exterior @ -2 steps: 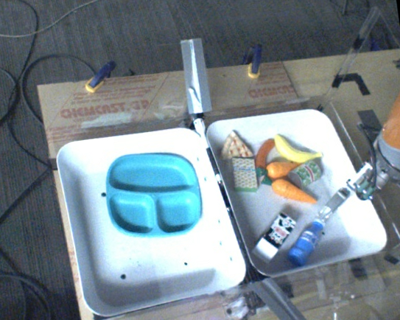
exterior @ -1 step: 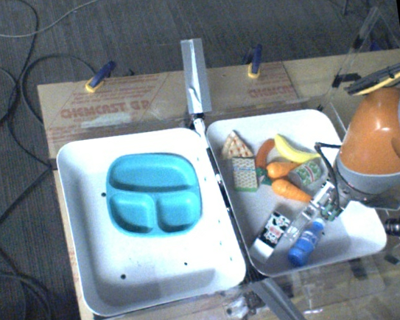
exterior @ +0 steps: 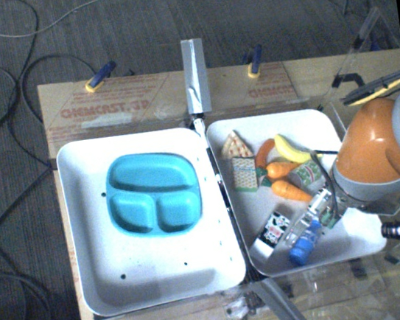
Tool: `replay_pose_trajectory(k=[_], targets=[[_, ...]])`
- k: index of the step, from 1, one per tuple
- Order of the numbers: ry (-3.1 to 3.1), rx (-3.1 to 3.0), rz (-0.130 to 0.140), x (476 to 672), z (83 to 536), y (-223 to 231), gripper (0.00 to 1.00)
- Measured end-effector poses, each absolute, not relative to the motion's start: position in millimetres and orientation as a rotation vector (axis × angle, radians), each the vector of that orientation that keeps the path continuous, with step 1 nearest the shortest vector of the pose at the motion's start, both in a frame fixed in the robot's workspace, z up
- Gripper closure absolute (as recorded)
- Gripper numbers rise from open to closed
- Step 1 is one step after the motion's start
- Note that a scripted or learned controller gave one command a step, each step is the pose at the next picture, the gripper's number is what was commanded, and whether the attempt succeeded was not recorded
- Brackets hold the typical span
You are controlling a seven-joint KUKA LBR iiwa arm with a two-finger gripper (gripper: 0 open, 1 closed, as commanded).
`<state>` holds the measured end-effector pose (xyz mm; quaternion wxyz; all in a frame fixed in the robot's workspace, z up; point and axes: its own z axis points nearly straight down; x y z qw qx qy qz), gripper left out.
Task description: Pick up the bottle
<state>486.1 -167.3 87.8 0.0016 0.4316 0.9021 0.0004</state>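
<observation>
The bottle (exterior: pixel 304 242) is clear with a blue cap and lies tilted near the front wall of the right bin (exterior: pixel 361 243), cap toward the front. My gripper (exterior: pixel 319 208) reaches in from the right and sits right over the bottle's upper end. Whether it grips the bottle is hidden by the wrist. A black-and-white carton (exterior: pixel 273 231) lies just left of the bottle, touching it.
Behind the bottle lie two carrots (exterior: pixel 291 189), a banana (exterior: pixel 291 149), a green can (exterior: pixel 309 174), a small green box (exterior: pixel 244 173) and a waffle-like wedge (exterior: pixel 235 144). The left bin (exterior: pixel 99 282) holds a blue divided tray (exterior: pixel 154 192). The orange arm body (exterior: pixel 376 144) overhangs the right bin's edge.
</observation>
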Motion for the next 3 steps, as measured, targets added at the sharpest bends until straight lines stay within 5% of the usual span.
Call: replay_pose_trajectory(k=[1,2,3], targets=[[2.824,1.352,0.007,489.7,96,-167,1.00],[2.585,1.794,-0.005,542.9,181,-148,1.00],[2.729,1.560,-0.007,580.8,159,-213,1.00]])
